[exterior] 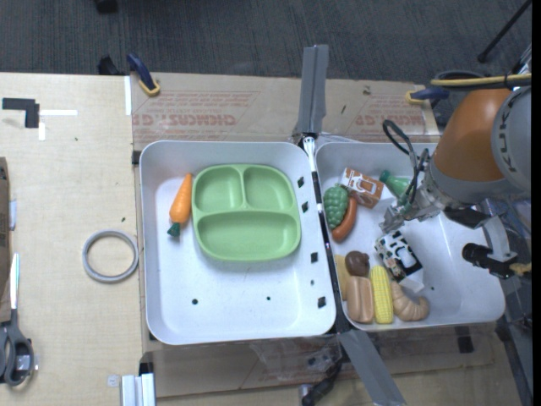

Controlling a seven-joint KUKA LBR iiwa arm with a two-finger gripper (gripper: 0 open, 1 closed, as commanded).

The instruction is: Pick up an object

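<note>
The gripper (397, 227) hung low in the right bin (473, 311), above a black-and-white box (397, 254); its grip could not be told. A clean pick probably needed it centred over the box, clear of the corn (382, 294).

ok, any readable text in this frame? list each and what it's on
Red print on the cardboard sheet behind the bins: upside down, too blurred to read for sure.
Grey arm, dark letters at the frame's right edge: cut off, unreadable.
Orange-and-white carton: print too small.
Black-and-white packet: markings too small.
</note>
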